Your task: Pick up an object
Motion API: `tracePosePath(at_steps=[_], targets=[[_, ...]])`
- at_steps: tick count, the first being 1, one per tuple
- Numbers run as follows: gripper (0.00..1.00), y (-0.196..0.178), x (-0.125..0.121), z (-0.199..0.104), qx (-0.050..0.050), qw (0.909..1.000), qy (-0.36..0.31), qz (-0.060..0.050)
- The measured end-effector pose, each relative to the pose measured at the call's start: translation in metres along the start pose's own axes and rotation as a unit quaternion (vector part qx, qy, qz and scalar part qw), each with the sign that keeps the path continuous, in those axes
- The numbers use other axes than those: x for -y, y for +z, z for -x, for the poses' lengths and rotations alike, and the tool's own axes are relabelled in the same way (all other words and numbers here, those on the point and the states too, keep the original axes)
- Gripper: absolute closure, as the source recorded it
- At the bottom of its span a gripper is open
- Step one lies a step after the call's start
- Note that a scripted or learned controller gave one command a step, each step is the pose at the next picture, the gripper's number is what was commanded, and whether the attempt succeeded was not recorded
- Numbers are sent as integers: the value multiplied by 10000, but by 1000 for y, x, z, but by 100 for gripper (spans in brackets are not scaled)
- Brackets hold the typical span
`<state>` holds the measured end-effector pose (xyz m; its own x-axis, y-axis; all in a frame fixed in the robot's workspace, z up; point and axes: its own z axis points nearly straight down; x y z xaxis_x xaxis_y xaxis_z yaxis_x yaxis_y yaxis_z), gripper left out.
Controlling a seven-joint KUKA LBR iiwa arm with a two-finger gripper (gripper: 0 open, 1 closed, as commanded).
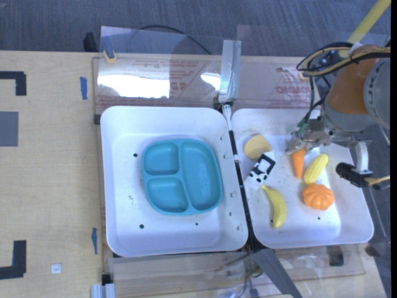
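The right bin holds several toy foods. An orange carrot lies beside a yellow corn cob, with an orange pumpkin just below them. A banana lies toward the bin's front, and a pale yellow lump sits at the upper left next to a black-and-white tag block. My gripper hangs at the top end of the carrot, reaching in from the right. Whether it touches the carrot is hidden by the wrist.
The left bin carries a blue divided plate. A clear plastic wall and a metal post stand behind the bins. Cables and the arm's orange band hang over the right bin's far right corner.
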<state>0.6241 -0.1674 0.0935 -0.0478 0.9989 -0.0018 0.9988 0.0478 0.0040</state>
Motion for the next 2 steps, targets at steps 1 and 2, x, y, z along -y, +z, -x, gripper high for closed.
tracePosePath(at_steps=[1,2], targets=[[100,-138,-9,56,31,10000,6,57],[100,-91,-44,-15,-23,9946,-1036,-34]])
